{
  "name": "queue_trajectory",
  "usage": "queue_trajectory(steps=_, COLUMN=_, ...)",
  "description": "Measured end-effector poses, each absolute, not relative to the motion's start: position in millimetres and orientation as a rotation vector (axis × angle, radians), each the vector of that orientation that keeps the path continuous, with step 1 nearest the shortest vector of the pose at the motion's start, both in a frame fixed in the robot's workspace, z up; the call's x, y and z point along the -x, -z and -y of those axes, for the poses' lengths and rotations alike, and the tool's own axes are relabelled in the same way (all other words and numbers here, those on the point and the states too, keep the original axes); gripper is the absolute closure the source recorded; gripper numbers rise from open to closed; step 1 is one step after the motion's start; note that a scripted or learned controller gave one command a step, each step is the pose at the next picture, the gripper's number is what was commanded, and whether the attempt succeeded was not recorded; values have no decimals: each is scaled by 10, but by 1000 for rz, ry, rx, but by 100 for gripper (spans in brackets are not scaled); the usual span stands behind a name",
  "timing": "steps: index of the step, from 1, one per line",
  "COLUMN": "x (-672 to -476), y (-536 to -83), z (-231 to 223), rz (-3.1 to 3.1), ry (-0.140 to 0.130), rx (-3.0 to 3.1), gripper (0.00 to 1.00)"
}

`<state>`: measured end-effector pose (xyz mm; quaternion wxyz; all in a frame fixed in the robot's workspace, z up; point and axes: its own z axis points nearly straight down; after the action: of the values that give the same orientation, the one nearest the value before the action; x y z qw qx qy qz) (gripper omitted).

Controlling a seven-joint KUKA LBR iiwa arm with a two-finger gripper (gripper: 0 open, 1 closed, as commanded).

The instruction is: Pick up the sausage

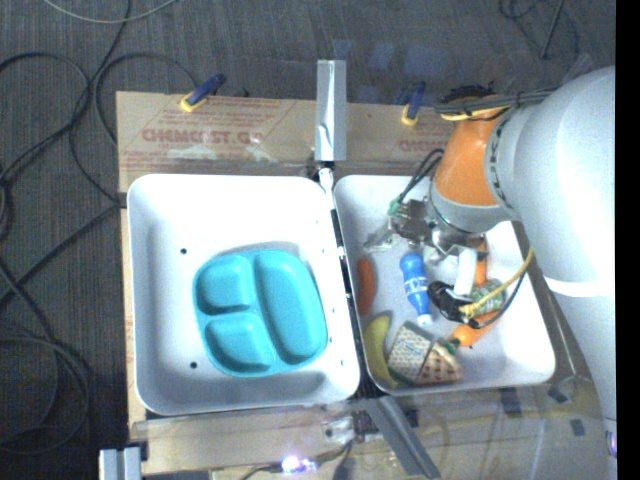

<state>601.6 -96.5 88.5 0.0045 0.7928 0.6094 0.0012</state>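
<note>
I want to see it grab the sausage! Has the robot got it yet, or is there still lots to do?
Not yet. The arm has reached into the right bin, and its hand is low among the toys there. The sausage lies by that bin's left wall, apart from the hand, with a blue bottle between them. Moving over it, gripping and lifting are all left.

Dark grey carpet floor [250,38] around the bench, thin cables [60,78] looping across it at left and top. Brown cardboard sheet [230,133] with faded red print lies under the bins, held by two blue-and-yellow clamps [203,92] at its far edge. Metal bracket [330,108] stands upright at centre.
</note>
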Motion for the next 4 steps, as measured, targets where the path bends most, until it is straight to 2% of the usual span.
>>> queue_trajectory(steps=1, x=-5972, y=-884, z=945, rz=-1538, ry=-13, rx=-2733, gripper=0)
queue_trajectory(steps=2, x=-5975, y=-979, z=940, rz=-1541, ry=-12, rx=-2734, gripper=100)
queue_trajectory(steps=3, x=-6018, y=-1830, z=-28, rz=-1412, ry=7, rx=-2807, gripper=100)
queue_trajectory(steps=4, x=-6018, y=-1831, z=-22, rz=-1410, ry=7, rx=-2806, gripper=0)
